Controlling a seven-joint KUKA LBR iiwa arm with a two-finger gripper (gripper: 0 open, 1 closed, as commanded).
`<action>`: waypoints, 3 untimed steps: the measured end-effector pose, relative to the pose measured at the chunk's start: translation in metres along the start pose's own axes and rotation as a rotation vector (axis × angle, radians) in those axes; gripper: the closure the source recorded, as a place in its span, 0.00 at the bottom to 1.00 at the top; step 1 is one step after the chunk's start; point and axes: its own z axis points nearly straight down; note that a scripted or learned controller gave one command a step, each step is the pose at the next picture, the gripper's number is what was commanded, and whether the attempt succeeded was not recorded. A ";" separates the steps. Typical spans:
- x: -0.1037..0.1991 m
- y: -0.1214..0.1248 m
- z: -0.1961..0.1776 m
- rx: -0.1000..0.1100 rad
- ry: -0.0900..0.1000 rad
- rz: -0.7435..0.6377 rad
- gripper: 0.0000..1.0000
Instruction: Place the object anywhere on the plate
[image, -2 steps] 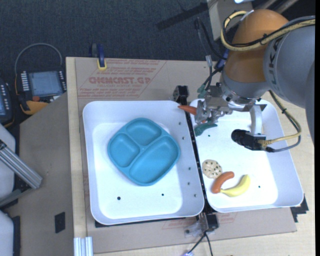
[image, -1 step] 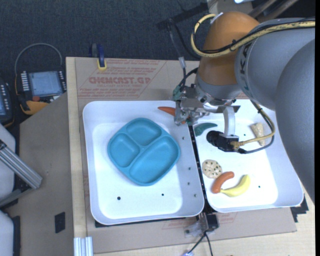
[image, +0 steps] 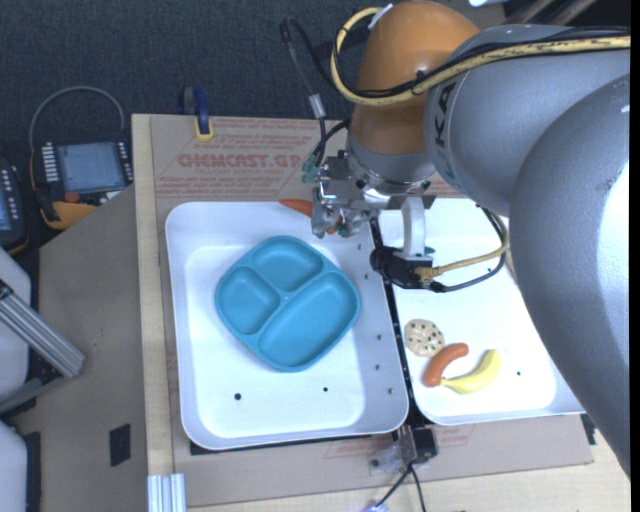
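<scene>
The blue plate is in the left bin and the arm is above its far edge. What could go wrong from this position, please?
1. An orange object shows beside the gripper, near the left bin's far rim. Whether it is gripped is unclear, so it may fall outside the blue plate.
2. The gripper is beyond the plate's far edge; a release here would probably miss it.
3. A yellowish cable hangs from the wrist over the divide between bins and might snag.

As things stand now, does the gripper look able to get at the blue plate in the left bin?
Probably yes. The gripper hangs above the far right corner of the left bin, just beyond the blue plate. The plate's compartments lie open, with nothing between it and the gripper.
</scene>
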 end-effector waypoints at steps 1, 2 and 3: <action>-0.010 0.001 0.018 0.008 -0.003 0.008 1.00; -0.011 0.008 -0.001 0.000 -0.002 0.005 1.00; -0.011 0.008 0.000 0.002 -0.003 0.005 0.00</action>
